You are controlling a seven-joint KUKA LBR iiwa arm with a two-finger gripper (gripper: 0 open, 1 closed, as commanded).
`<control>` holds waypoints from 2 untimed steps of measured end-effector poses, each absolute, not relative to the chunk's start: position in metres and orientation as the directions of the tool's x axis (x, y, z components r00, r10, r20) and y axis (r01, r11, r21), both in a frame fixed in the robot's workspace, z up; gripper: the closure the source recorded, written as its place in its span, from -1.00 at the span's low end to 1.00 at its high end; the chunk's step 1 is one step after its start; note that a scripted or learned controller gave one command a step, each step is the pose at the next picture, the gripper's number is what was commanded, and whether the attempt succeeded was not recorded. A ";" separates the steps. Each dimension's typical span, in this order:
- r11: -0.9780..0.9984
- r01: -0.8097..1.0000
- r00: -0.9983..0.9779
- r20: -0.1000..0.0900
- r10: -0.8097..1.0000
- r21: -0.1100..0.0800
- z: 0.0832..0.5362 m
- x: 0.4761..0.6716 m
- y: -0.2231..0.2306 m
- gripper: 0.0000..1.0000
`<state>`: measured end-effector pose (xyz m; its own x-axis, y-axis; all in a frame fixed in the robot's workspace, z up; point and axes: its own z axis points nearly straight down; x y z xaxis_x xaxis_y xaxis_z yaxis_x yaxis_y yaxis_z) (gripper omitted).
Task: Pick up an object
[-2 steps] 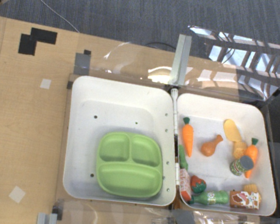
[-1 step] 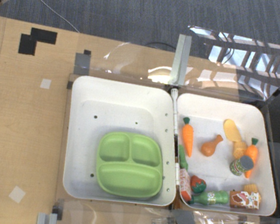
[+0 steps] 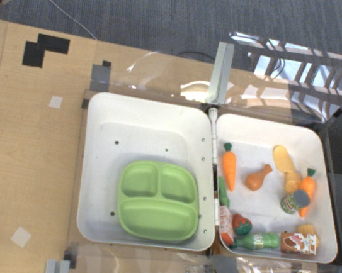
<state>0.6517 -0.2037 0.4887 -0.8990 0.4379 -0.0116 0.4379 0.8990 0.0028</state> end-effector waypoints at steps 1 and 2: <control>0.756 0.655 -0.756 -0.008 0.655 0.006 0.488 0.653 -0.134 1.00; 0.963 0.271 -0.963 -0.001 0.271 0.001 0.252 0.654 -0.206 1.00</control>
